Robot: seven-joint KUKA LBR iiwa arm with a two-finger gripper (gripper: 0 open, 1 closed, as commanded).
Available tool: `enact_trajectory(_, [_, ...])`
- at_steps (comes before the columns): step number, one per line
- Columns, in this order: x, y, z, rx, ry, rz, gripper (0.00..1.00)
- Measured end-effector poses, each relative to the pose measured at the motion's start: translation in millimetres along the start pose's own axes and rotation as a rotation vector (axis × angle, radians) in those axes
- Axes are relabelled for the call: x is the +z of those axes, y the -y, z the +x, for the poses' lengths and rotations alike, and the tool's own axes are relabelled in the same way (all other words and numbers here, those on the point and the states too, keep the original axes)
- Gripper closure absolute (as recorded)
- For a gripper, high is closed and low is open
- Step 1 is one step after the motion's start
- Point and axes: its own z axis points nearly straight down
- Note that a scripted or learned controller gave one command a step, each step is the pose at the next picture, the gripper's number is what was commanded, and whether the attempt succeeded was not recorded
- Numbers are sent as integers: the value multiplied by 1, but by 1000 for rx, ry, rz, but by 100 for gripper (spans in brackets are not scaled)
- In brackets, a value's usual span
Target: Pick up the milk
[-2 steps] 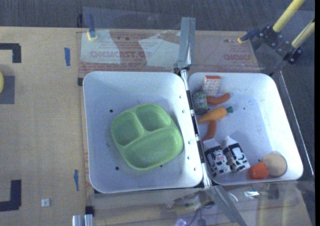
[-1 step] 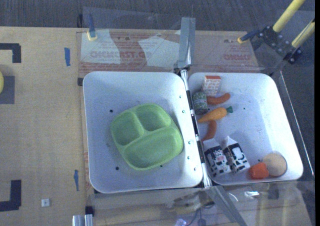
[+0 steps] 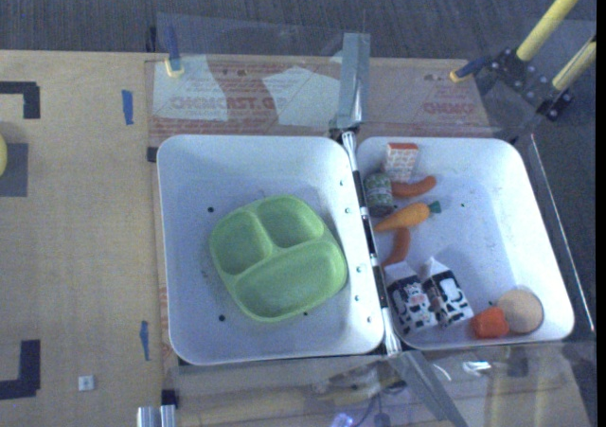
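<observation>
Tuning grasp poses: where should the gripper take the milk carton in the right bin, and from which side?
Probably from above, fingers closing across the short width of the body. The milk carton lies on its side near the right bin's front left corner, beside the divider, gable tip pointing away from the bin's front wall. Avoid the tapered gable. An orange item sits close on its right, so keep the fingers off that side.

Two small milk cartons (image 3: 430,299) — white with black cow-patch markings — lying side by side and touching, in the near-left corner of the right-hand bin (image 3: 492,198). Tipped over rather than upright, folded gable tops pointing toward the bin's middle, bases close to the near wall. Left carton pressed near the divider between the two bins; right carton just beside a small orange-red item (image 3: 490,322) — whether touching it, unclear.
</observation>
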Motion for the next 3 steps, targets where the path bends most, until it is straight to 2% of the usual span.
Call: enact_trajectory(3, [-24,2,6,-15,18,6,100])
